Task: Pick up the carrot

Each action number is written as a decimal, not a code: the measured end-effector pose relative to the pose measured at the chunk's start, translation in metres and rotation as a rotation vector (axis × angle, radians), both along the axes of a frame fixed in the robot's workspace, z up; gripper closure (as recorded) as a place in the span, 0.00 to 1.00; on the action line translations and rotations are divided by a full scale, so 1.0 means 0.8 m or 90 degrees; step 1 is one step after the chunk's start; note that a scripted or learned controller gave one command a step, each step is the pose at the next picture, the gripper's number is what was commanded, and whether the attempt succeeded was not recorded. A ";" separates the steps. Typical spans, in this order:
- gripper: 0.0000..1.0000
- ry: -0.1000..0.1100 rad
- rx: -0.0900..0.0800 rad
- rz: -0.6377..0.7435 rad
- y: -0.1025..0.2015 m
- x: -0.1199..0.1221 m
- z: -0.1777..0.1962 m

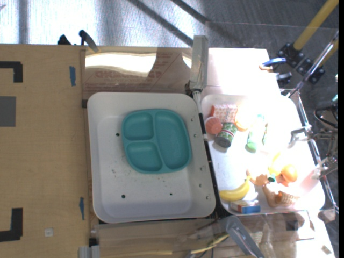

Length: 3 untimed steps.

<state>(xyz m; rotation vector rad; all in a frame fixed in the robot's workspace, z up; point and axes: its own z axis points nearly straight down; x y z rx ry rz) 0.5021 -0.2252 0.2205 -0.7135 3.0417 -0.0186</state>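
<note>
The right white bin (231,165) holds a jumble of toy foods under bright glare. A small orange piece (261,179) near the bin's front right looks like the carrot, lying between a banana (236,191) and a round orange fruit (289,173). Its shape is partly washed out by the light.
The left bin (107,198) holds a teal divided plate (156,140). Also in the right bin are a pink box (224,112), a red disc (214,126), a dark can (226,135), a green bottle (251,142), a tan cone-like item (278,198) and a small blue box (245,208).
</note>
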 end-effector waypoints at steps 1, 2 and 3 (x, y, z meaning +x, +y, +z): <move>0.00 0.000 0.001 -0.007 0.002 -0.007 0.187; 0.00 0.011 0.006 0.014 0.003 -0.016 0.105; 1.00 0.002 0.004 0.013 0.003 -0.012 0.124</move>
